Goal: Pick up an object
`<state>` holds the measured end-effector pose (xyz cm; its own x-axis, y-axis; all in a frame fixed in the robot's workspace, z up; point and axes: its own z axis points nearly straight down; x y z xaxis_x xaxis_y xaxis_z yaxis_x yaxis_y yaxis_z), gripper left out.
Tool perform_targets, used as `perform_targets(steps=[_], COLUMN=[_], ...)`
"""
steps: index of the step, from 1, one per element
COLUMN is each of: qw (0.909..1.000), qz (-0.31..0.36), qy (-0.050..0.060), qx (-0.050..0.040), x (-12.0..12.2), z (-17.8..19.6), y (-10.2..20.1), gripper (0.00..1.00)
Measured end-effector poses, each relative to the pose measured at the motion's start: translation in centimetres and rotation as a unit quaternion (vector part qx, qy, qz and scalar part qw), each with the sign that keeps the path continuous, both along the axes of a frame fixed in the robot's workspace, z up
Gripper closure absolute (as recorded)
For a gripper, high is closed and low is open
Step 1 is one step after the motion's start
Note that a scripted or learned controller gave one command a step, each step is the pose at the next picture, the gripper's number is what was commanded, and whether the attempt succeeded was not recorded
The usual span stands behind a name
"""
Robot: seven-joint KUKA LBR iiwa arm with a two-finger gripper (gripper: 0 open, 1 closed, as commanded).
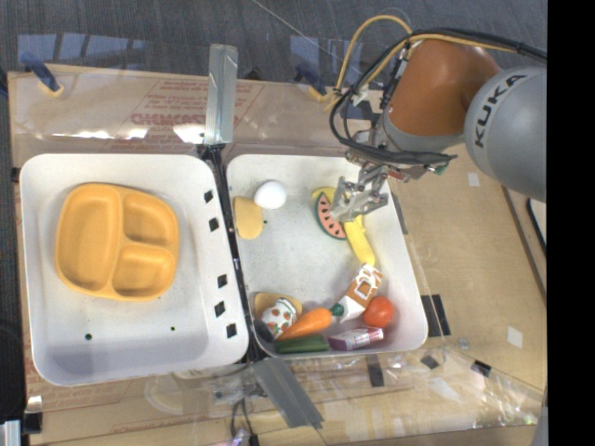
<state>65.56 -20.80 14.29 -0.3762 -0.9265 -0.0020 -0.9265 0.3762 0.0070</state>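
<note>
The camera view shows the big grey arm with the orange band [437, 86] reaching into the right white bin [279, 170]. The left white bin [37, 249] holds a yellow plastic tray with three sections [116, 240]. The metal two-finger gripper [358, 203] hangs over the top end of the long yellow toy banana [358, 240], just beside the red watermelon slice toy [330, 215]. I cannot tell how the claw is set, or if it has the banana. The claw might grab both toys, or slip off the smooth banana end. The small white ball [271, 194] sits well apart.
</note>
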Motion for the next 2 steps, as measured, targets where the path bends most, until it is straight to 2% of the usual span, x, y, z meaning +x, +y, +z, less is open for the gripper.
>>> perform_targets(steps=[1, 2], qw=[0.9969, 0.9865], qz=[0.078, 0.164], qy=[-0.008, -0.006], qx=[-0.0034, -0.0019], x=[0.4, 0.3], z=[10.6, 14.7], y=[0.0, 0.0], gripper=[1.0, 1.0])
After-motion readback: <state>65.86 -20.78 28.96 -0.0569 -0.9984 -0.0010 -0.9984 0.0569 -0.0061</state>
